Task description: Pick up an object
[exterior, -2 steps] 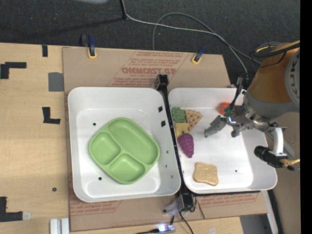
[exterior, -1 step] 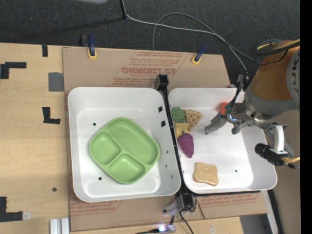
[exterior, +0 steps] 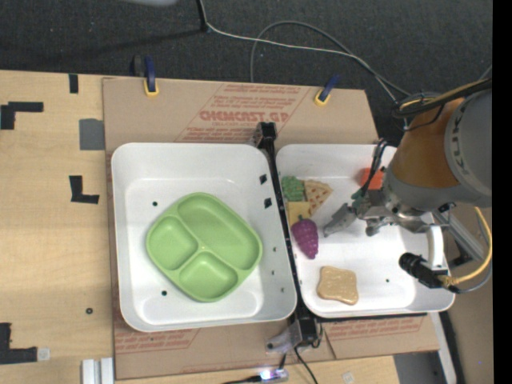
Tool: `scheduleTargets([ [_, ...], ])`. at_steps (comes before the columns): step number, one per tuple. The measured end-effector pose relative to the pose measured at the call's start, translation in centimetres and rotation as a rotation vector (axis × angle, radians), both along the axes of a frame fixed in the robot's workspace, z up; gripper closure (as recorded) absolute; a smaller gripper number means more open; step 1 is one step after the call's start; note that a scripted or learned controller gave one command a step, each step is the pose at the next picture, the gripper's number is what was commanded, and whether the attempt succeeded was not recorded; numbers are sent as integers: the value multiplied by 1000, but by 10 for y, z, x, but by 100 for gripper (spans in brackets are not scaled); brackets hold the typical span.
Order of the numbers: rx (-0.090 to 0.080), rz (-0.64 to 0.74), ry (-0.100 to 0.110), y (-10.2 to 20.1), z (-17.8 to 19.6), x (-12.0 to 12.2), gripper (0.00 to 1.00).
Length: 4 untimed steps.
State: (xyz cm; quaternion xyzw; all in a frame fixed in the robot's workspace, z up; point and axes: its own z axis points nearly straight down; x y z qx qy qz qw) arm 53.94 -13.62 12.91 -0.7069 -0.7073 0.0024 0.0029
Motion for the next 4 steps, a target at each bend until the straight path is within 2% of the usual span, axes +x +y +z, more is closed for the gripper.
scheduleTargets([
  [1, -2, 0, -6, 0, -46, 0, 0],
  [2, -4, 0, -10, -1, -33, 1, 100],
  [3, 0, 1, -9, 4, 10, -2, 100],
  [4, -2, 1, -10, 3, 72, 1, 100],
])
